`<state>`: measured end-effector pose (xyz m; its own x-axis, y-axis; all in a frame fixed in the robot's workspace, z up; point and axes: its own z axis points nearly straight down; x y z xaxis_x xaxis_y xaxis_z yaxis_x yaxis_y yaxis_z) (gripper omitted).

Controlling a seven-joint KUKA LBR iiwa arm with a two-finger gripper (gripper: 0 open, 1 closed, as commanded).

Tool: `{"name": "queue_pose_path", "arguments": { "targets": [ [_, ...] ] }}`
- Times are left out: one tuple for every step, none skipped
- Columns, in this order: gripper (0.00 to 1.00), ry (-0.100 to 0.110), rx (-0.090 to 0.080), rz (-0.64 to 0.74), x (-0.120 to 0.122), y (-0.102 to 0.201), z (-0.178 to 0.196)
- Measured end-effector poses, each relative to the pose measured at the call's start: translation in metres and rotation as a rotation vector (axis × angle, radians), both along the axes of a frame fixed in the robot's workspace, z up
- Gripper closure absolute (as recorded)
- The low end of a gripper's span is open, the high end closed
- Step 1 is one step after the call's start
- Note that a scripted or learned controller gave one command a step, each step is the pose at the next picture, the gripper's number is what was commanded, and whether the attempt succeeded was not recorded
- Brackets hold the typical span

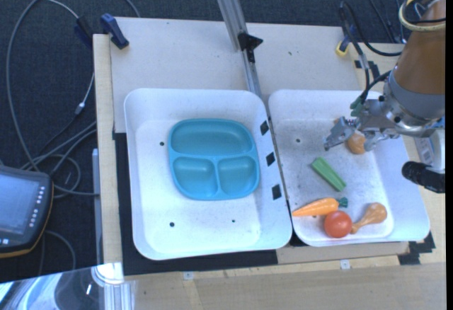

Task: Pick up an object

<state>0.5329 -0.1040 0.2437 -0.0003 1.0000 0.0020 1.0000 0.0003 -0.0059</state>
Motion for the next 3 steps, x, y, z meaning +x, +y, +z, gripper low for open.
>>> {"name": "queue_pose_path", "arguments": {
  "targets": [
    [0.00, 0.003, 0.000, 0.000, 0.002, -0.004, -0.062],
    [0.00, 0.003, 0.001, -0.001, -0.007, 0.001, -0.122],
    [1.00, -0.007, 0.000, 0.000, -0.004, 0.001, -0.108]
  ]
}}
